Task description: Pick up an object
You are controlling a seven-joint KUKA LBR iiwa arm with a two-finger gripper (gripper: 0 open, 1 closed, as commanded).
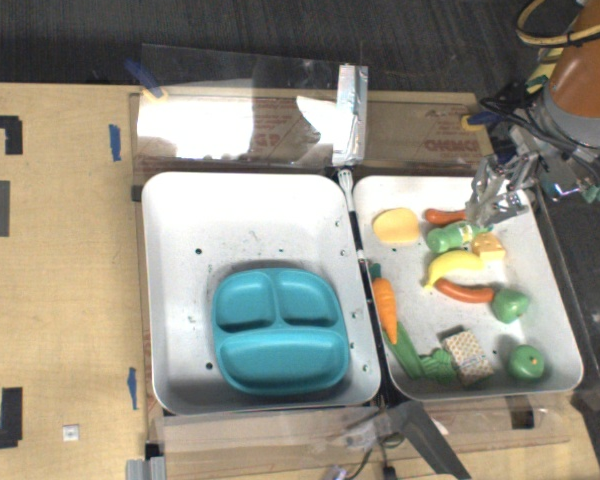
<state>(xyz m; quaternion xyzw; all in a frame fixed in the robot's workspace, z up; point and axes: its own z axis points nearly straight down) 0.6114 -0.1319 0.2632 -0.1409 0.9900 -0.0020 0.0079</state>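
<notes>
The gripper (485, 206) hangs over the right bin (560, 298), just above the banana (456, 265), which lies crosswise; whether its jaws are apart I cannot tell.

Toy foods scattered in right bin (555, 268): carrot (385, 308), banana (454, 266), green apple (526, 363), sausage (466, 291).
</notes>
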